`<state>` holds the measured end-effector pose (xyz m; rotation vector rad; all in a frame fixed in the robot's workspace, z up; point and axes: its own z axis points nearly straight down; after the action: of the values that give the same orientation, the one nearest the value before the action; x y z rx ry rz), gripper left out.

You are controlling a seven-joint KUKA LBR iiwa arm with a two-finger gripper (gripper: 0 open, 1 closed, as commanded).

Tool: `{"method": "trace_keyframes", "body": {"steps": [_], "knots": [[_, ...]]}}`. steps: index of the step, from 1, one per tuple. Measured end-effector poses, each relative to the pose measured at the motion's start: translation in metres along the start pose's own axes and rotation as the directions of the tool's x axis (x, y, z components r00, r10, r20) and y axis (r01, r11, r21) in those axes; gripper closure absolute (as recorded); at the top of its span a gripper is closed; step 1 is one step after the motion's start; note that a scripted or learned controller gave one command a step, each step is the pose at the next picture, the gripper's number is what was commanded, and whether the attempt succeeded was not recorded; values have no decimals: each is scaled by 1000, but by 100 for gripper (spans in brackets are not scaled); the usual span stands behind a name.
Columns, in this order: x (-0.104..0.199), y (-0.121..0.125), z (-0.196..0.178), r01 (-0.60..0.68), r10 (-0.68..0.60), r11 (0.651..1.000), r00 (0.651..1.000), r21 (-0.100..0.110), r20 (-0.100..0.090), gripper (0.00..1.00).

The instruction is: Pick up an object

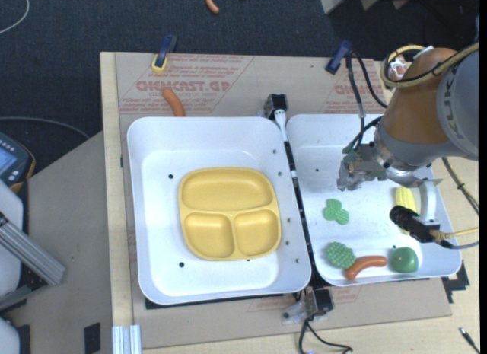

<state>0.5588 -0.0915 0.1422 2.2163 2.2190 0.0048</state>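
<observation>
Hand (351,177) is seen low over the right bin (319,143), centre-right of frame; finger state cannot be told. Nothing is seen gripped. Small green piece (335,212) lies just below the hand, likely the nearest candidate. Yellow tray (228,212) is parked in the left bin (152,154), probably as a drop spot.

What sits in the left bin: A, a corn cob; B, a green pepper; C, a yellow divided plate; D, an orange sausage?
C: the yellow plate, with three compartments, lies in the middle of the left bin, while the small food items lie in the right bin.
</observation>
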Motion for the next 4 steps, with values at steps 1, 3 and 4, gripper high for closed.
{"method": "trace_keyframes", "body": {"steps": [1,3,4], "knots": [[-10,6,-52,-1,1,1000,1000,-2,1,100],[38,-13,-73,3,-3,1000,1000,10,-5,100],[35,-14,-86,0,0,1000,1000,3,-1,100]]}}
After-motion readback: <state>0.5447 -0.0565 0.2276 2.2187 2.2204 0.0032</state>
